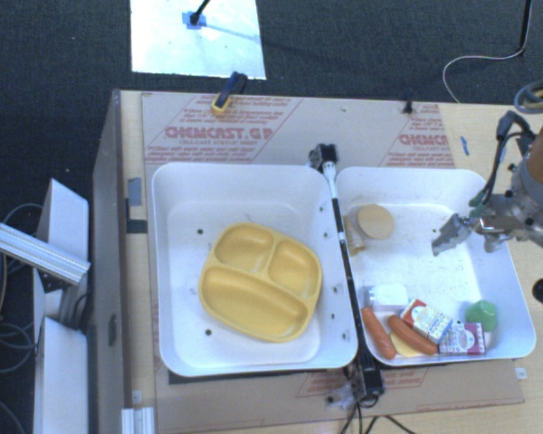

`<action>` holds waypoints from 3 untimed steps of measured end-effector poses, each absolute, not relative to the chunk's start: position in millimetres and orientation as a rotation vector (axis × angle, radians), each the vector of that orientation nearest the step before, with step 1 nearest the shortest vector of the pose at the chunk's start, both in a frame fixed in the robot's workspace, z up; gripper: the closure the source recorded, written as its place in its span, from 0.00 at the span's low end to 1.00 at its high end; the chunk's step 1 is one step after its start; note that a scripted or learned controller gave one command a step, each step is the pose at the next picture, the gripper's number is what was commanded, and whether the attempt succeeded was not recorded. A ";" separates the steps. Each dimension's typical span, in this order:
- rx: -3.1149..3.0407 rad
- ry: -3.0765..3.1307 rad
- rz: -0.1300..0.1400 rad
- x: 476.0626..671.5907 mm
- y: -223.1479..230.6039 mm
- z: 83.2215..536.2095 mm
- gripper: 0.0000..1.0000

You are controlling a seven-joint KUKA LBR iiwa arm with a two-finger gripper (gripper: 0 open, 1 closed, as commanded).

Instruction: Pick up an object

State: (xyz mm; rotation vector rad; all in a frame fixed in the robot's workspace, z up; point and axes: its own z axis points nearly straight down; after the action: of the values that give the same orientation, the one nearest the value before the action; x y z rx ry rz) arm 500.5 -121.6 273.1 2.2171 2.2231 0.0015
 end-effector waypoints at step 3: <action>2.215 2.222 0.001 634.9 -89.3 85.2 0.00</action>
State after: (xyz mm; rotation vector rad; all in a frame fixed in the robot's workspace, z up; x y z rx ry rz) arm 634.9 -89.3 85.2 2.2147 2.2216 0.0012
